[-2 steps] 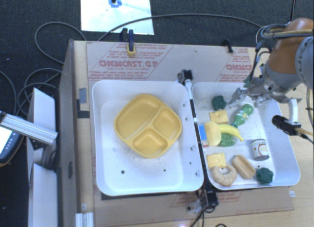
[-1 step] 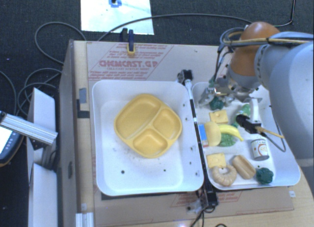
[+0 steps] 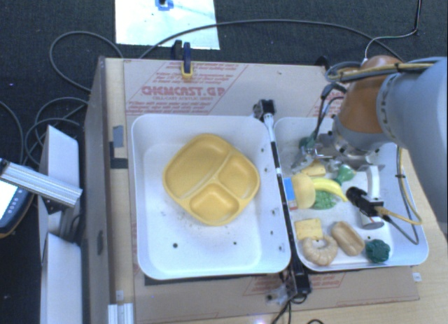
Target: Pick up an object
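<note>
Toy food pieces (image 3: pixel 329 210) are lying crowded in the right bin (image 3: pixel 418 245); the gripper (image 3: pixel 323 156) is hovering among them, whether its fingers are gripping anything I cannot tell

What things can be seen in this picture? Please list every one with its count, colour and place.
left bin: 1, white, left half of the bench
right bin: 1, white, right half of the bench
divided plate: 1, yellow, middle of the left bin
banana: 1, yellow, right bin, centre
cheese-like block: 1, pale yellow, right bin, near front
bread roll: 1, tan, right bin, front
ring-shaped pastry: 1, beige, right bin, front
broccoli piece: 1, dark green, right bin, front right
cardboard sheet: 1, brown with red print, under the bins
arm: 1, grey with orange band, over the right bin
hand: 1, dark metal, low in the right bin's back part
</note>
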Robot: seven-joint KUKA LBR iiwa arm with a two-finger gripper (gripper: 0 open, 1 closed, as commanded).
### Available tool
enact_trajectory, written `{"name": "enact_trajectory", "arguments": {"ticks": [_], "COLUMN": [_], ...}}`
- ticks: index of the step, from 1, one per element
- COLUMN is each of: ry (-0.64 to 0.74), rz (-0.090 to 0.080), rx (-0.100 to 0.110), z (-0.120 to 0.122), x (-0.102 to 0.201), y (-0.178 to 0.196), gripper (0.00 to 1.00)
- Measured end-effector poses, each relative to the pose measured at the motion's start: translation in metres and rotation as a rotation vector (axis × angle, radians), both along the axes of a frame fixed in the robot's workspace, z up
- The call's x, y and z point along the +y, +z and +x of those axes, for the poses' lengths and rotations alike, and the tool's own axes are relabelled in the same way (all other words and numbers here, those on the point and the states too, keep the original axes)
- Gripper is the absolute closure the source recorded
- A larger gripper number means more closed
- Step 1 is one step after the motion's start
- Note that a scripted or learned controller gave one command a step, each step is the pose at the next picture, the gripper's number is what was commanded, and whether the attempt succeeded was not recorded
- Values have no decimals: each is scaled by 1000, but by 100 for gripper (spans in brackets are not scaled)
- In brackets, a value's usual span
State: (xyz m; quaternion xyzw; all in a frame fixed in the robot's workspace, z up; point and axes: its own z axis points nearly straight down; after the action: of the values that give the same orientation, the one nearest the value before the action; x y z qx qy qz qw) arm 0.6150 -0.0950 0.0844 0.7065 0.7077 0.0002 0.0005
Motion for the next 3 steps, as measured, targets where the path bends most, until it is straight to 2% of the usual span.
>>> {"name": "enact_trajectory", "arguments": {"ticks": [1,2,3], "ry": [2,0,2], "rz": [0,0,0], "rx": [-2,0,-2], "z": [33,-9,47], "x": [9,11,-4], "y": [1,0,1], "gripper": [0,0,0]}}
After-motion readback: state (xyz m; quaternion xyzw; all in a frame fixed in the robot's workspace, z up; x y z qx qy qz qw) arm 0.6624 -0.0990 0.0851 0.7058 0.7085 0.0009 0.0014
